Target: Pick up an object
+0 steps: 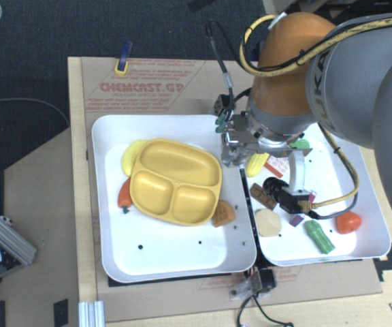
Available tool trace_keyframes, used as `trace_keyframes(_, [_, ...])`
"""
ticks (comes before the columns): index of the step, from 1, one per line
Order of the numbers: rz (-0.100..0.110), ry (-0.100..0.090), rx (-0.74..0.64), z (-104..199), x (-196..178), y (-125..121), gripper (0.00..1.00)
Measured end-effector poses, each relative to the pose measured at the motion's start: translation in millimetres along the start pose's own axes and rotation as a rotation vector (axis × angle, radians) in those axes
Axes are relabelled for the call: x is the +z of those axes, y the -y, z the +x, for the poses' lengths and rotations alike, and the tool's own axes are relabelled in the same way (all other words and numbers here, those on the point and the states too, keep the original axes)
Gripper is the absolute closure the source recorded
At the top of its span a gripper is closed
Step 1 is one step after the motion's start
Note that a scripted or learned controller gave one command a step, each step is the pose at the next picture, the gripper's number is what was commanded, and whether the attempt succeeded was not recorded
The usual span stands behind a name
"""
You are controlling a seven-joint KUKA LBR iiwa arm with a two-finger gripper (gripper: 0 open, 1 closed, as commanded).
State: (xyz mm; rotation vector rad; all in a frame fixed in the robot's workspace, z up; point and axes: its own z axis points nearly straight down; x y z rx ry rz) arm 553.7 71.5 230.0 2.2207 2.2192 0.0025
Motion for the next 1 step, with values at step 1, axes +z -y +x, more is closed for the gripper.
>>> trace_keyframes(1, [0.006,0.0,-0.001,4.9,12.2,-1.0,1.0])
